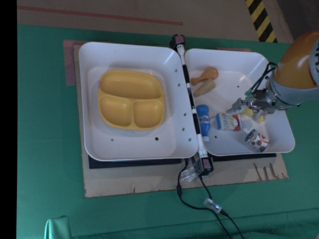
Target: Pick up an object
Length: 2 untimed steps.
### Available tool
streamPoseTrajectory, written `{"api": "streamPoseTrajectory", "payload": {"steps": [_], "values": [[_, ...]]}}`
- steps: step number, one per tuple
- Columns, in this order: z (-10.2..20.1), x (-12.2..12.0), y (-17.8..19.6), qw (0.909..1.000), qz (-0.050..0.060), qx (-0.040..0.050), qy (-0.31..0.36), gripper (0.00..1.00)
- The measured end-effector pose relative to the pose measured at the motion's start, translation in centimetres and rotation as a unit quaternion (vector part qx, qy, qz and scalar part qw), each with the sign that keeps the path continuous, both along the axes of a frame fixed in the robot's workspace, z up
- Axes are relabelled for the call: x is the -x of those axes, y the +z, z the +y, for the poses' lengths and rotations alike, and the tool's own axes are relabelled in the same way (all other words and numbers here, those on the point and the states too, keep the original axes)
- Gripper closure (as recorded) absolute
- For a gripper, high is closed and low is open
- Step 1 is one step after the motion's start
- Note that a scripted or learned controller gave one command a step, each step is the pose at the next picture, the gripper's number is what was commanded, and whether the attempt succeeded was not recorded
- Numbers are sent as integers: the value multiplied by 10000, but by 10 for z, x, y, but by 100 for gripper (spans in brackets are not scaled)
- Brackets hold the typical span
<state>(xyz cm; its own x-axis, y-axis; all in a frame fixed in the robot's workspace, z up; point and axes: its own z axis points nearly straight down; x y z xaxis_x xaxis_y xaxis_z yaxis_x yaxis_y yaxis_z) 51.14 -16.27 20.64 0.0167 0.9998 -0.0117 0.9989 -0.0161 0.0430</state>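
The gripper (245, 105) hovers low in the right bin (227, 59), just above the small carton (228, 122). Whether it is spread or closed, I cannot tell. Nothing is lifted yet.

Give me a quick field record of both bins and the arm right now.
left bin: yellow divided tray
right bin: chicken drumstick, tan piece, blue bottle, white packet, patterned cup, yellow item partly hidden
gripper: low over right bin, just above white packet
grasp: nothing seen held
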Motion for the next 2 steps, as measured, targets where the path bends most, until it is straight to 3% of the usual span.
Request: {"api": "streamPoseTrajectory", "payload": {"steps": [1, 2], "values": [[-3, -2, 14, 10000, -62, 32, -36, 100], [-3, -2, 14, 10000, -60, 31, -38, 0]]}}
